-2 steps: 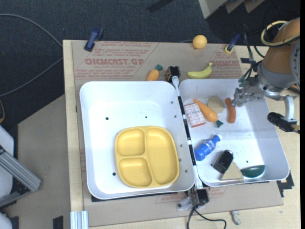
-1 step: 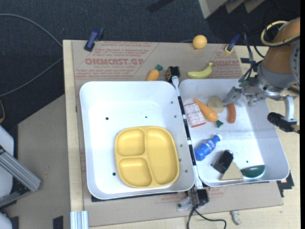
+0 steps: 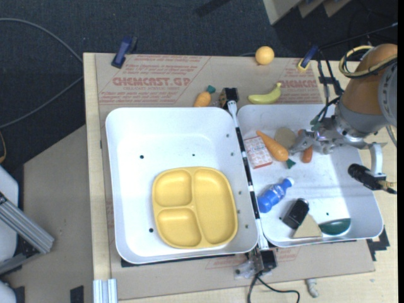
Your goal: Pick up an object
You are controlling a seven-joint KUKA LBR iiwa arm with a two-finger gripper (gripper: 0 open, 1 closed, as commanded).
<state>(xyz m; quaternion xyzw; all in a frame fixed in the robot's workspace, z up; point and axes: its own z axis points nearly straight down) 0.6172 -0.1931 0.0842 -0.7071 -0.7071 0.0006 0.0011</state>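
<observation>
My gripper (image 3: 310, 141) hangs over the upper part of the right bin (image 3: 353, 197), at the end of the grey arm (image 3: 356, 109) that reaches in from the right. A small red-orange piece (image 3: 307, 156) lies right below it. Just left of it lie an orange carrot (image 3: 273, 145) with a green end and a tan piece (image 3: 285, 135). A pink-and-white packet (image 3: 257, 152) rests by the bin's left wall. Lower down are a blue bottle (image 3: 274, 195), a black block (image 3: 295, 212), a tan wedge (image 3: 307, 230) and a dark green bowl (image 3: 335, 226).
The left bin (image 3: 126, 169) holds a yellow divided tray (image 3: 194, 207). Behind the bins on the board lie a banana (image 3: 265, 95), a small orange toy (image 3: 203, 98) and an orange ball (image 3: 265, 55). Blue clamps (image 3: 123, 51) (image 3: 307, 57) grip the board's far edge.
</observation>
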